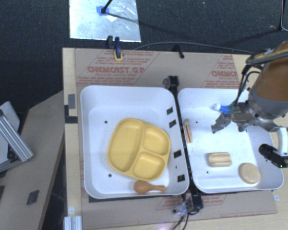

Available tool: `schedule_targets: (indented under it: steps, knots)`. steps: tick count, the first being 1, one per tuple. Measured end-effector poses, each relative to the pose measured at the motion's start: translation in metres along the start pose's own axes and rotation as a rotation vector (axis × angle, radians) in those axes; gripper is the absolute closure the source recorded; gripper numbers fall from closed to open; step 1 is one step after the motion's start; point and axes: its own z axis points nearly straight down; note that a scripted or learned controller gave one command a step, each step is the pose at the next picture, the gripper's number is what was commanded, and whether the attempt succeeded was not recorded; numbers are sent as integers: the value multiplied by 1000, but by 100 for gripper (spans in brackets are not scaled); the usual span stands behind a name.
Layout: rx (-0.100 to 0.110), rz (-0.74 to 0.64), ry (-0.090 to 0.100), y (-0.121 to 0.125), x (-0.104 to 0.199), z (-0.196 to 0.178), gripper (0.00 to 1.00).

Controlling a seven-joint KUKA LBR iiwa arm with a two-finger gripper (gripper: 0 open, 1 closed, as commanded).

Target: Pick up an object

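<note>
Board (pixel 129 63) under bins reads "CHEMCAST" (repeated, rest unclear). Gripper (pixel 220 124) above right bin (pixel 201 104); fingers look parted, nothing betw. them.

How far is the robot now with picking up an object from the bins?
Nothing looks picked yet. The gripper is above the right bin, over bare floor, with nothing seen between its fingers. The bread-like block, round cookie-like piece and thin stick lie in that bin; the yellow divided plate and drumstick-shaped toy lie in the left bin. Grasping and lifting remain.
</note>
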Motion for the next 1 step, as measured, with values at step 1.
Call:
schedule_targets:
  steps: [1]
  knots:
    - [-11,-2,-2,3,0,-6,0]
